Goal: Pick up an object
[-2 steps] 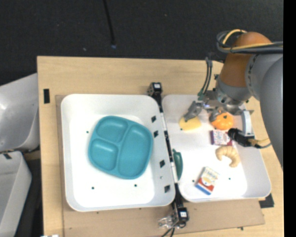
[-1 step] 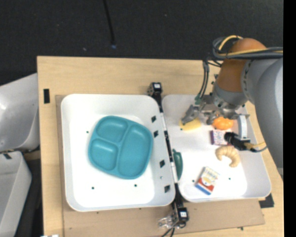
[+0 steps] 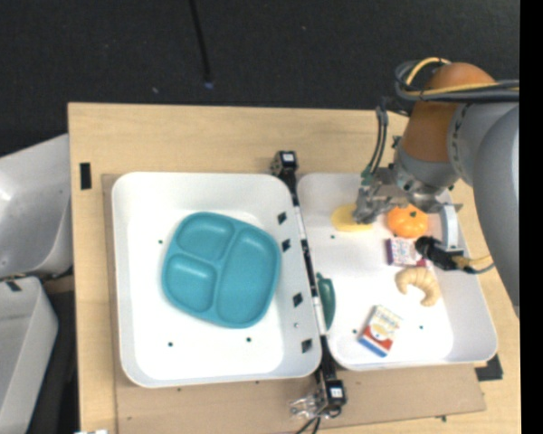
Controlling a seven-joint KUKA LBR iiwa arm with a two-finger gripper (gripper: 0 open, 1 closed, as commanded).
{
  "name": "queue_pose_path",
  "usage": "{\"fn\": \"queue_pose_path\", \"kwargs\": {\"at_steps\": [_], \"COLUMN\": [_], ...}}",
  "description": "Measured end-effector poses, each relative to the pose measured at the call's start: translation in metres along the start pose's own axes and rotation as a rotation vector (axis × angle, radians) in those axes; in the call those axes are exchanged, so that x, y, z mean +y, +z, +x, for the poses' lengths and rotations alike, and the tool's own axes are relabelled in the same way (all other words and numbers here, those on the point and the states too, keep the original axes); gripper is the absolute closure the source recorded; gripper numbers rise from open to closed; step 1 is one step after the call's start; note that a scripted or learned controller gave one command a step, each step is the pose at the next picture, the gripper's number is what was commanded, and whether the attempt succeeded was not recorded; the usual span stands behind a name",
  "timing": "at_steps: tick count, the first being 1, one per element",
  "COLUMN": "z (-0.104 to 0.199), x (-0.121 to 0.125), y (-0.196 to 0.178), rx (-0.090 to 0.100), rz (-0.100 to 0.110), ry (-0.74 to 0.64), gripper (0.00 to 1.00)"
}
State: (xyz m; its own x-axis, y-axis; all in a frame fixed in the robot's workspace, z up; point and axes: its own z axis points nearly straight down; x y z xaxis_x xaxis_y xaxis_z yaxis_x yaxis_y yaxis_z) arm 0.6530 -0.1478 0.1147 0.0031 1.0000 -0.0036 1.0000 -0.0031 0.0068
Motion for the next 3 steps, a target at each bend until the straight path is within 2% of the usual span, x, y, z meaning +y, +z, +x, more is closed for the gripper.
{"fn": "queue_pose_path", "kwargs": {"at_steps": [2, 3], "z": [0.000, -0.002], "x": [0.014, 0.015], "y": [-0.127, -0.126], "rx": [0.001, 0.001], "rz": [-0.002, 0.004], "ry": [-0.006, -0.007], "gripper": [1.00, 1.00]}}
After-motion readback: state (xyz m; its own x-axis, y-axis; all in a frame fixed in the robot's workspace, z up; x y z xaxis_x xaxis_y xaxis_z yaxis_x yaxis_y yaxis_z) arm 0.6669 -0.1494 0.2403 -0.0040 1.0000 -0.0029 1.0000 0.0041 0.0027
